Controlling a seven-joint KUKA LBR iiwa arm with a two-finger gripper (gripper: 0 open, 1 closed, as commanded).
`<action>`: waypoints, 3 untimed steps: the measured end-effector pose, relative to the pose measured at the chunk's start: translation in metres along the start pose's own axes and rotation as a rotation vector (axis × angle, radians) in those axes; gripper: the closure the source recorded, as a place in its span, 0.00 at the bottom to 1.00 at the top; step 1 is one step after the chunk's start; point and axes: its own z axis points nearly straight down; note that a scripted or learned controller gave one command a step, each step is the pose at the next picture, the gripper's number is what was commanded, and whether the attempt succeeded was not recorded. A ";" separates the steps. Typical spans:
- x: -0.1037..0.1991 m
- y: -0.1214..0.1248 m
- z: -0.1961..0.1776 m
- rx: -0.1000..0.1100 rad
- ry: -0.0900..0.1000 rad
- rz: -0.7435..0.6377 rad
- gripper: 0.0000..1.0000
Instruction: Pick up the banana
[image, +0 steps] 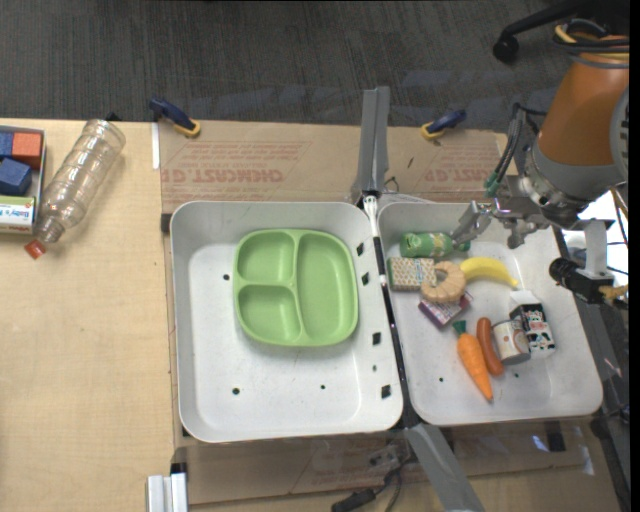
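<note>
Yellow banana, flat, right bin

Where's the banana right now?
The banana lies in the right bin, toward its upper middle, just right of the donut and below the pincer.

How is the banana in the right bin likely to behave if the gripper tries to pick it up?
The banana is curved and smooth-looking, so it may pivot or slip between narrow fingers. It lies flat, so rolling seems unlikely. It touches the bagel, so a nudge could shift both.
</note>
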 end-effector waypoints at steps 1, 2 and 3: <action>-0.046 -0.015 0.114 -0.002 0.001 0.045 0.00; -0.026 0.046 0.134 0.031 0.001 -0.012 0.00; -0.026 0.046 0.126 0.029 -0.001 -0.008 1.00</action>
